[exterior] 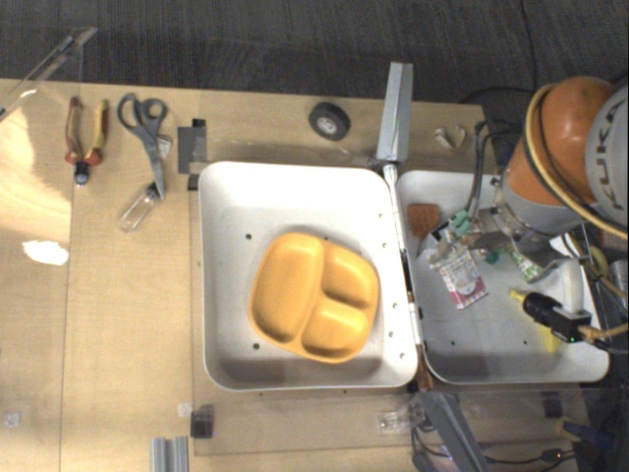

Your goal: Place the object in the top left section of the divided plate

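1. Camera view: the plate (315, 296) in the left bin (228, 264) has nothing in any section, so picking and placing both look undone.
2. The arm (575, 150) hangs over the right bin (511, 367), above a small packet (462, 281) lying diagonally, upper left to lower right.
3. The gripper's opening cannot be told.

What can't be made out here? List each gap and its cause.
- Gripper, camera view: finger state lost in wrist clutter and wiring.
- Right bin: upper right part covered by the arm.
- Small packet: print too small to read.
- Brown item: too small to identify.
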`<state>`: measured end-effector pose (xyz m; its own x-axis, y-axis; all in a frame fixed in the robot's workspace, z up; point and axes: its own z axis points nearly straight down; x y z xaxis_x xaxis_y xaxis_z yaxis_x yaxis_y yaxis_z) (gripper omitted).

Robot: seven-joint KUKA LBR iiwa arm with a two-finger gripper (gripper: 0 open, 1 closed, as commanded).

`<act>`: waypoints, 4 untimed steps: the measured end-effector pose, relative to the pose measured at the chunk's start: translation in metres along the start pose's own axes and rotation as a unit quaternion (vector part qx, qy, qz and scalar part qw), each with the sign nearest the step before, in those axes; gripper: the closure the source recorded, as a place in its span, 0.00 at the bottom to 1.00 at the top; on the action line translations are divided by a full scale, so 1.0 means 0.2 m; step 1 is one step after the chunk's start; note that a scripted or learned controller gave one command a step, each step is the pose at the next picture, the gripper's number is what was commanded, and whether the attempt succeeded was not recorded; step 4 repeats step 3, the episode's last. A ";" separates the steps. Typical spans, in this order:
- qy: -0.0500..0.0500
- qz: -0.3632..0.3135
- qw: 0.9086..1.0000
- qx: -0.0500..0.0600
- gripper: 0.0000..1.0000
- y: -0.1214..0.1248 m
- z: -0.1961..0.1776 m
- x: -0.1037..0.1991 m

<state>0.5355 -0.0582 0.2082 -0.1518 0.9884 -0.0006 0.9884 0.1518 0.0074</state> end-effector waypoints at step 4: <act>0.001 -0.231 0.973 0.000 0.00 0.18 0.12 0.53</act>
